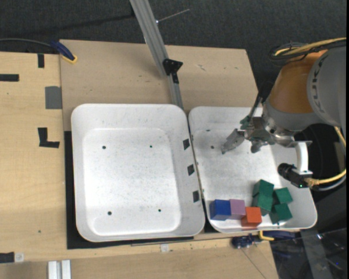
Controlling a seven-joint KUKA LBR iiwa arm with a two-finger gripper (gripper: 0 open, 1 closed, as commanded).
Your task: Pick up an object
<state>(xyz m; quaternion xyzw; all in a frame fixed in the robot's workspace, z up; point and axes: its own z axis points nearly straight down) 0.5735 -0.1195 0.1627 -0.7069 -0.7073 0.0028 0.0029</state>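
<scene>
Gripper poised over the right bin, nothing yet grasped

The gripper (239, 141) is held above the upper part of the right bin (221, 118), its fingers spread apart and nothing seen between them, so no pick can be credited. The candidate objects are gathered well below it, toward the bin's near edge: a blue block (221, 208), a lilac block (237, 207) and an orange block (253, 215) set side by side, with green pieces (273, 199) clustered just to their right (apparently crowded into the corner). The left bin (81, 121) lies well to the gripper's left. A descent toward the cluster is judged the next need.
</scene>
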